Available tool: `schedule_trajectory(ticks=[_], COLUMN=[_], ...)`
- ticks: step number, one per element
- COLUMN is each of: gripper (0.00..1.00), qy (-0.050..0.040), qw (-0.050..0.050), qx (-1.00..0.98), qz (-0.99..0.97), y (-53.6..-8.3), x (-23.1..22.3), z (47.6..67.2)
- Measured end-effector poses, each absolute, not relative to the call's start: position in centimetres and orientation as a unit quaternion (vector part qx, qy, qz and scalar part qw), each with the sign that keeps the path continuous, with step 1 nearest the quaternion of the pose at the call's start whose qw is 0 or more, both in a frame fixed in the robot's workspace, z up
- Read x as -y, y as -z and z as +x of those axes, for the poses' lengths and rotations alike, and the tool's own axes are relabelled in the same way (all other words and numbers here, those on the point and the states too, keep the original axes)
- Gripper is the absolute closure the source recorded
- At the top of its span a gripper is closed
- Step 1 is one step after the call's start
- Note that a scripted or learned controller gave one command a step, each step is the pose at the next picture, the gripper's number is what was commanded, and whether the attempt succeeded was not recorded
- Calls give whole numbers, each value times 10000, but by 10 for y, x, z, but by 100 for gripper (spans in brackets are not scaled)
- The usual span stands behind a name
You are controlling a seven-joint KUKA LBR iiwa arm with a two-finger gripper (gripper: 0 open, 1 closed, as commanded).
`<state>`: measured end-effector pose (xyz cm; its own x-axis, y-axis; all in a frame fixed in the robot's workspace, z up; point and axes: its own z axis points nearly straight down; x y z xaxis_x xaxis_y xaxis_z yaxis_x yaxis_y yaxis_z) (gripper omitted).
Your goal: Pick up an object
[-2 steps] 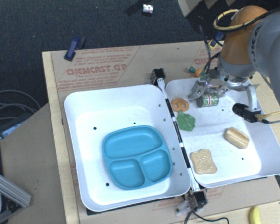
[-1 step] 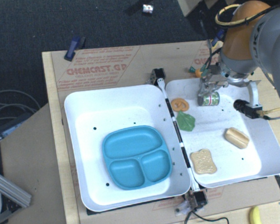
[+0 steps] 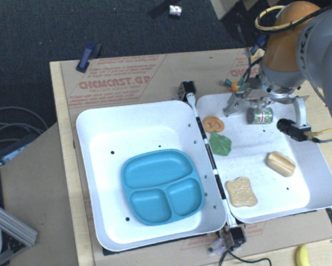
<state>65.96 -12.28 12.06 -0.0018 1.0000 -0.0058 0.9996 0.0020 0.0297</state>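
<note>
My gripper (image 3: 265, 108) hangs over the far part of the right bin (image 3: 318, 194), open, with its fingers spread wide. A small green and white can (image 3: 261, 115) lies on its side just below, between the two fingers, and neither finger touches it. Also in this bin are an orange round piece (image 3: 213, 124), a green leafy piece (image 3: 221, 145), a tan bread roll (image 3: 280, 163) and a flat tan cracker (image 3: 241, 192).
The left bin (image 3: 96, 136) holds a blue divided plate (image 3: 161, 185). A black clip (image 3: 188, 90) sits at the far end of the wall between the bins. A blue object (image 3: 88, 57) lies on the cardboard beyond the left bin.
</note>
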Motion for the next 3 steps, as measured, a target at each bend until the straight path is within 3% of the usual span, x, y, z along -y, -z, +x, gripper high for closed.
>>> schedule_trajectory(ticks=[1,2,3], gripper=[0,0,0], qy=[-31,-5,-6], qw=[48,21,17], qx=[-7077,-7070,-7074], qz=[7065,7072,7068], y=[-117,-156,-103], x=[161,198,192], z=[670,667,650])
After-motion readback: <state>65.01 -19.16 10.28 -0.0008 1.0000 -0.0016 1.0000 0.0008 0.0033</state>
